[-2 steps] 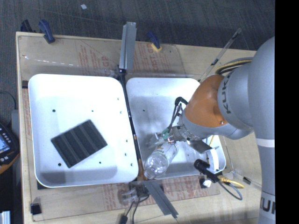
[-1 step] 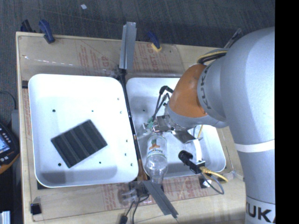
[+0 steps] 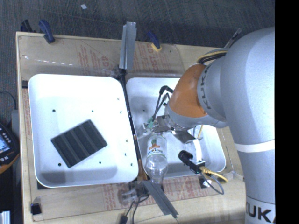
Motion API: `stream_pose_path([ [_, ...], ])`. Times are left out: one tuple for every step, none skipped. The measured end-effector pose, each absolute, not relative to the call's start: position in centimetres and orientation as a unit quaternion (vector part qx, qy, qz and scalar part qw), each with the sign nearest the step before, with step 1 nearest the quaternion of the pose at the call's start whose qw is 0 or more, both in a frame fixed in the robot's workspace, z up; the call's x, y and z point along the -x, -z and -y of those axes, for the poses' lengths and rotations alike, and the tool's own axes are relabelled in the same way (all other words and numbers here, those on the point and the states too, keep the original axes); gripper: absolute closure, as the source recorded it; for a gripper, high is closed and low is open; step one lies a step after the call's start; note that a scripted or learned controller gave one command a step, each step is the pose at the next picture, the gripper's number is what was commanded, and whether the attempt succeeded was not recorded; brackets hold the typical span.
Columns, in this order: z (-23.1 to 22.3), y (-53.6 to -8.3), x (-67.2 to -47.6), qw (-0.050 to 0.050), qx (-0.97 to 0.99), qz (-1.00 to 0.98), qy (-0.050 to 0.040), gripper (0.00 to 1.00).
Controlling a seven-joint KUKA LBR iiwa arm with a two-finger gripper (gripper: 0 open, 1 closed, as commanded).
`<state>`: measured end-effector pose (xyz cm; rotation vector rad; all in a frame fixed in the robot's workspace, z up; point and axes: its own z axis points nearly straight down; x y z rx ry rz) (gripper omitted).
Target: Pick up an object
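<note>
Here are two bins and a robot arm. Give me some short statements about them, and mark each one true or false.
1. A black ribbed panel lies in the left bin. True.
2. The clear plastic bottle stands in the left bin. False: it lies in the right bin.
3. The arm reaches over the right bin. True.
4. The black ribbed panel touches the clear plastic bottle. False: they are in separate bins.

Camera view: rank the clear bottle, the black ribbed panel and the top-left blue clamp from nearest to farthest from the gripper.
1. clear bottle, in the right bin, right by the gripper.
2. black ribbed panel, in the left bin.
3. blue clamp, at the top-left corner of the bench.
</note>
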<state>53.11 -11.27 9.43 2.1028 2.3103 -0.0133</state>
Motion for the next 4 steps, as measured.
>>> stream_pose_path([
  [14.2,-11.4,-48.9,0.000,-0.693,-0.721,0.0001,0.00],
  [13.9,-14.9,-50.7,-0.001,-0.701,-0.713,0.0002,0.00],
  [13.2,-9.1,-50.5,-0.001,-0.656,-0.755,0.0002,0.00],
  [13.2,-10.1,-50.6,-0.001,-0.654,-0.756,-0.0001,1.00],
])
